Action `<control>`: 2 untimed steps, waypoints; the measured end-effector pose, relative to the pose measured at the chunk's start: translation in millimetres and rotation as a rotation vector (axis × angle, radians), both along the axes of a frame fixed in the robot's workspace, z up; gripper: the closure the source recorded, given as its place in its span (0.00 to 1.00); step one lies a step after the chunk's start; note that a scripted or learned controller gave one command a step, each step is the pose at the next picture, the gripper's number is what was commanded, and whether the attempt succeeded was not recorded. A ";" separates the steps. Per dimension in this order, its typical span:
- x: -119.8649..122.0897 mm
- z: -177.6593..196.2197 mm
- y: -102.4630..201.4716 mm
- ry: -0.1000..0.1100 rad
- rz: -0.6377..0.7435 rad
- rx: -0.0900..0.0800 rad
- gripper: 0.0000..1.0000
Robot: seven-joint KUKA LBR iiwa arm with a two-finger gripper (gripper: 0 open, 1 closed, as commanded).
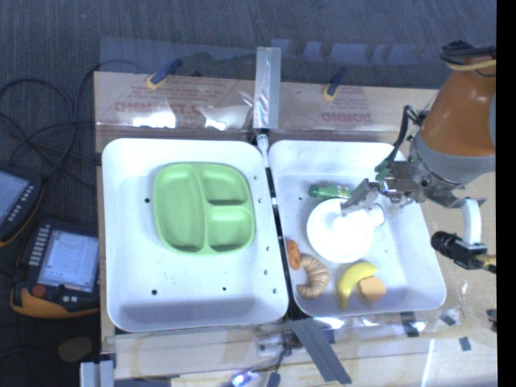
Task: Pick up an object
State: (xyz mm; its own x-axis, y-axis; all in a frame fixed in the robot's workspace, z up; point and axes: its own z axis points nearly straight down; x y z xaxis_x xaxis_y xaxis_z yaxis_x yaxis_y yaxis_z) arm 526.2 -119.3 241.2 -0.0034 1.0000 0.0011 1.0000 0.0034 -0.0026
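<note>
Two-finger gripper (363, 201) hovers over a round white plate (339, 232) mid right bin (419, 293), fingers apart, holding nothing (yellow plastic banana (351, 278) near its front edge).

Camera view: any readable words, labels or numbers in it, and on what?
Reddish print on the brown cardboard sheet behind the two white bins: upside down under glare, too blurred to read.
Lit screen of the handheld control pendant on the floor: too small to read.
Nothing else bears text.
</note>
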 end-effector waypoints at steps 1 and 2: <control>-4.1 -141.6 8.9 -0.017 -0.155 -0.003 0.00; -4.7 -133.4 9.4 -0.012 -0.155 0.000 1.00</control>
State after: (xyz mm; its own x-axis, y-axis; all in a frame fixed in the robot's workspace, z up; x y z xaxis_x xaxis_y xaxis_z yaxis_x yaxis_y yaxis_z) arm 521.5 -109.9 107.8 0.1513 0.9885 0.0021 0.9885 -0.1513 0.0090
